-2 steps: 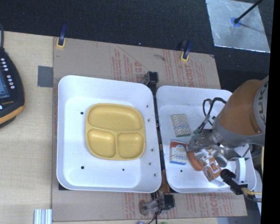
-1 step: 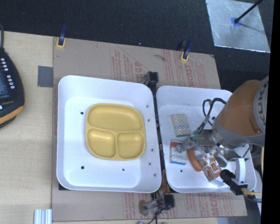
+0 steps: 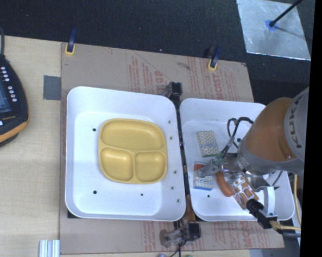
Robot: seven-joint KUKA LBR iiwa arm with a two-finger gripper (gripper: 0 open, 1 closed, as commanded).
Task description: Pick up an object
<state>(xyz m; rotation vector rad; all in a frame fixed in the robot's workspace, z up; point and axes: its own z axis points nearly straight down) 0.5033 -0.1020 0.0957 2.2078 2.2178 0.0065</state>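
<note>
The grey two-finger gripper hangs low in the right white bin, grip state impossible to tell; the small blue-and-white packet lies just below-left of it.

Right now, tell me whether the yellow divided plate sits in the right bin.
No. The yellow divided plate lies in the left bin; the arm is over the right bin.

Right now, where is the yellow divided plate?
In the camera view, the yellow divided plate lies flat in the middle of the left bin, across the divide from the right bin where the arm is working.
</note>
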